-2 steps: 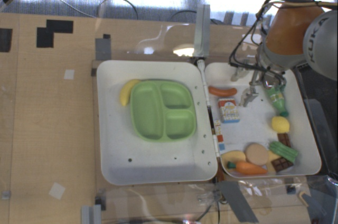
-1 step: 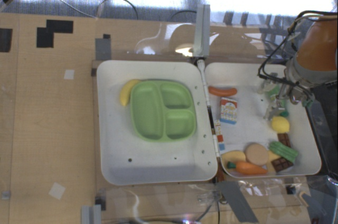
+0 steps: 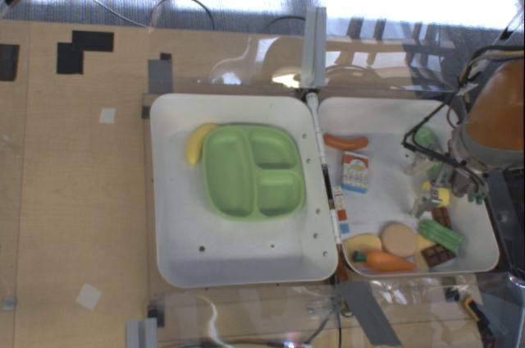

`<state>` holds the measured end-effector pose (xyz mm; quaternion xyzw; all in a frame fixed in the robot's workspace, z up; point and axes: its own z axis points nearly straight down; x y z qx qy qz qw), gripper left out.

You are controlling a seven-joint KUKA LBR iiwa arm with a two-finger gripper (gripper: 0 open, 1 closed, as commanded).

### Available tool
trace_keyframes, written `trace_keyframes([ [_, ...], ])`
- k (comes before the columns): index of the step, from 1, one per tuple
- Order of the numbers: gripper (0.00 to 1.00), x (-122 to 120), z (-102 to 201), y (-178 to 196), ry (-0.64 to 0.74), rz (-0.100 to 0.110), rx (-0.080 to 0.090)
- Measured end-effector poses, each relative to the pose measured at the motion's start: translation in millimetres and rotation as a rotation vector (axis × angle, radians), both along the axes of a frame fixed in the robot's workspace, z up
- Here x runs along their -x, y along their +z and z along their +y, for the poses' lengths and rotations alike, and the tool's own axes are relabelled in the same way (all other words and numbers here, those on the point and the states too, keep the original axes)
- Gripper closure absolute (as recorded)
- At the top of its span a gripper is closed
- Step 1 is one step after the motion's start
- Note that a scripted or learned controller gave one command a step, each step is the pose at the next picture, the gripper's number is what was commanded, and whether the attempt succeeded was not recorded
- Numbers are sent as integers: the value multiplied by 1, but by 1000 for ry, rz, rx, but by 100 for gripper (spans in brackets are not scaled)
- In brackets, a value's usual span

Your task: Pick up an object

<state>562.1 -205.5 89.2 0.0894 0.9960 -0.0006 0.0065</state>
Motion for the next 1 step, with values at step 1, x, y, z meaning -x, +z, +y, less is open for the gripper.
trace_keyframes([
  [1, 0, 57, 38, 2, -143, -4, 0],
])
